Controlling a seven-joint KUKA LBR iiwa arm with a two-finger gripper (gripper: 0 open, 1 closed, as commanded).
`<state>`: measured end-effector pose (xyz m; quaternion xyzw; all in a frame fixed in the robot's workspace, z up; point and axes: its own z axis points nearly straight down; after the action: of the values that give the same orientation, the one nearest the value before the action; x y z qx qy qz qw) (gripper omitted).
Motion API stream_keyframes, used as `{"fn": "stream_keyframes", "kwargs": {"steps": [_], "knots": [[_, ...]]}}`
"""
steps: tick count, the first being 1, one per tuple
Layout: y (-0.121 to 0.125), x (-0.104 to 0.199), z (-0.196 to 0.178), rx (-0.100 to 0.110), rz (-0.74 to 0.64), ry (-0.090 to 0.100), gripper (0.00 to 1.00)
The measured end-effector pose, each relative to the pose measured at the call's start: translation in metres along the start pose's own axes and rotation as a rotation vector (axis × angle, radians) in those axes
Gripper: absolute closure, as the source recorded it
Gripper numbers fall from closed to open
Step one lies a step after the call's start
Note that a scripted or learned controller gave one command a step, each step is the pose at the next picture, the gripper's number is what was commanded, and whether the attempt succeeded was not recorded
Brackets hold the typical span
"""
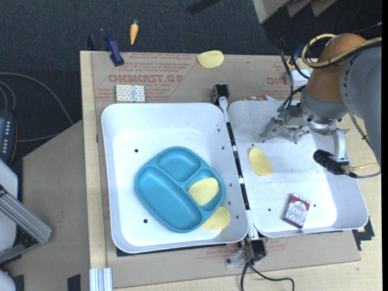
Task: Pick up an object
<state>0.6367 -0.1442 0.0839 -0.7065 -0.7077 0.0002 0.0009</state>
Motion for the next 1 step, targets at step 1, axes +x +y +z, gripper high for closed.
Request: {"fn": "stream_keyframes", "kwargs": {"steps": [1], "knots": [[0.0229,-0.0266,-0.0394,-0.004,0.001,-0.002,0.0]]}}
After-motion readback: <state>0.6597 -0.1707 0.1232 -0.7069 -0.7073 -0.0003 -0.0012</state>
